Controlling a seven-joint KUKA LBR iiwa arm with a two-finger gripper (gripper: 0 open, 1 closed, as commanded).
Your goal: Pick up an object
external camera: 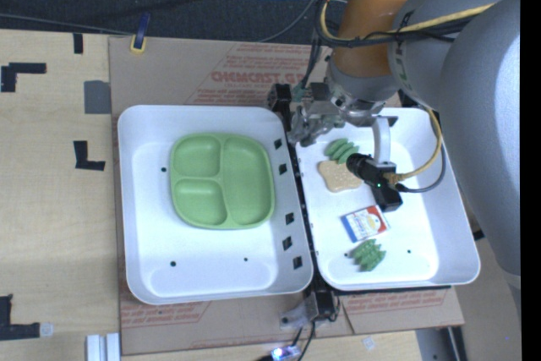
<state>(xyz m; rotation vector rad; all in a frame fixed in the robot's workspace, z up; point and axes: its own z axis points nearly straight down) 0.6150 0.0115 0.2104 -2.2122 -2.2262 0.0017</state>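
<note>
Gripper (306,123) low over right bin (416,224) corner — how far open, cannot tell, green leafy piece (341,150) just beside

My gripper (306,128) hangs over the top-left corner of the right bin (439,266), right at the seam between the bins. In the right bin: green ridged piece (341,150), tan flat piece (336,176) just below it, small red-white-blue packet (365,223), green leafy piece (368,254) nearest the front. Left bin (144,266): green three-compartment plate (222,181), centred.
</note>
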